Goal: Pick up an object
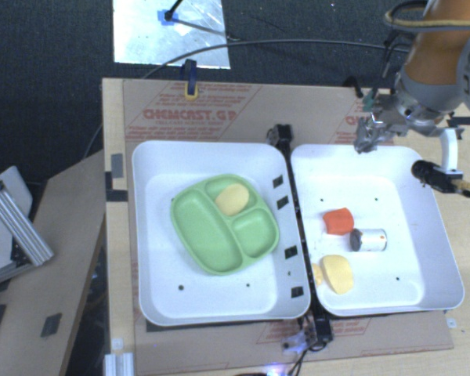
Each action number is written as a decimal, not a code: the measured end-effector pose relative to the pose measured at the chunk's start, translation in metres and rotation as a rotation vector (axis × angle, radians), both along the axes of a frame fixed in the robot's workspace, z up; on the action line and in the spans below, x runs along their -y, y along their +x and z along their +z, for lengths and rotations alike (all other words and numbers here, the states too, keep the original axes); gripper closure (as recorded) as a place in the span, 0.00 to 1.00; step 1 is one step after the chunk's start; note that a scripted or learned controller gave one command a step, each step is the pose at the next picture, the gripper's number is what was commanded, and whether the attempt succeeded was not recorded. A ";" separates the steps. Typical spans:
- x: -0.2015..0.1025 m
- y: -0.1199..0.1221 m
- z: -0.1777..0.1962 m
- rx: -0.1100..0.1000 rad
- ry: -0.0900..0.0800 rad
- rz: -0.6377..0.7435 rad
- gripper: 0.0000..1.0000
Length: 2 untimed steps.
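Hovering above the right bin's (423,233) far rim, claw (366,141) carries nothing.

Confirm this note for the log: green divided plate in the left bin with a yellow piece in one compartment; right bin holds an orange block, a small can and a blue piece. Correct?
One detail is off. In the camera view the third item in the right bin is a yellow piece, not blue. It lies near the orange block and the small can. The green divided plate in the left bin, with its own yellow piece, is as noted.
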State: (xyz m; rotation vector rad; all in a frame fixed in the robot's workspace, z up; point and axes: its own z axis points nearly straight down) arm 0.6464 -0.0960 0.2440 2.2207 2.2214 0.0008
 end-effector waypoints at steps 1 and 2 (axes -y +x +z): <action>0.000 0.001 0.020 0.002 0.000 0.004 1.00; -0.042 -0.005 0.009 0.000 0.000 0.006 1.00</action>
